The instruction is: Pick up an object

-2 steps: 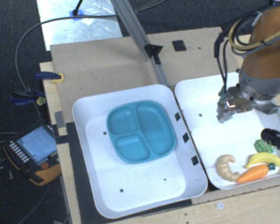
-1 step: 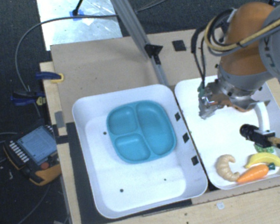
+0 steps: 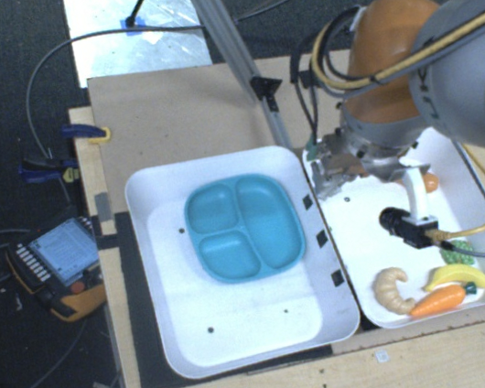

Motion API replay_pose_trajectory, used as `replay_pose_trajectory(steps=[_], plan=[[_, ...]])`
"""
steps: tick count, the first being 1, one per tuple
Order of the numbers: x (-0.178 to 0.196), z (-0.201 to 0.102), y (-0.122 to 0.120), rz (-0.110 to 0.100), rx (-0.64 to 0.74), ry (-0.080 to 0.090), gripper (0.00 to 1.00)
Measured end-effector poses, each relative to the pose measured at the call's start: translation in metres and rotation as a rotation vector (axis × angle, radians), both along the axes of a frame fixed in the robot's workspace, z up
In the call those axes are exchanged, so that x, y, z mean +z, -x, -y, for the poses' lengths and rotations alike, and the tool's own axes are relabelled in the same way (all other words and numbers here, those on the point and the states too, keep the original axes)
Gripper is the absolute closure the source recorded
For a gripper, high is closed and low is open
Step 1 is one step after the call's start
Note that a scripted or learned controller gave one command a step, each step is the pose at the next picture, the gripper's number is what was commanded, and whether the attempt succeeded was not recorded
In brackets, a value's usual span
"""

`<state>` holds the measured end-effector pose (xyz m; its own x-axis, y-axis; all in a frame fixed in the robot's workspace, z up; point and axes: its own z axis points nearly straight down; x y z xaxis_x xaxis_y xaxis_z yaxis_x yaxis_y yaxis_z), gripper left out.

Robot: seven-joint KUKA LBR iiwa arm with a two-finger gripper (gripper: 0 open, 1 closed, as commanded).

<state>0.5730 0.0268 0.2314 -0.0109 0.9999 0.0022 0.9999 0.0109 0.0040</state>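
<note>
In the right bin point(image 3: 362, 241), near the front, lie a tan croissant-shaped toy point(image 3: 391, 289), an orange carrot point(image 3: 438, 300) and a yellow banana point(image 3: 457, 277), close together. A small orange and white piece point(image 3: 425, 183) lies further back, partly under the arm. My gripper point(image 3: 331, 170) hangs over the back left corner of the right bin, next to the wall between the two bins, well away from the toys at the front. The wrist hides what is under it.
The left bin point(image 3: 181, 320) holds a blue divided plate point(image 3: 244, 227). A black part with a yellow cable point(image 3: 408, 226) hangs from the arm over the middle of the right bin. A metal pole point(image 3: 229, 37) slants up behind the bins.
</note>
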Motion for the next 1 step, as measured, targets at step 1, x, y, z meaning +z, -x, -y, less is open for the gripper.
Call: replay_pose_trajectory(steps=[1], plan=[[-0.0122, -0.0531, -0.0091, -0.002, -0.001, 0.001, 1.00]])
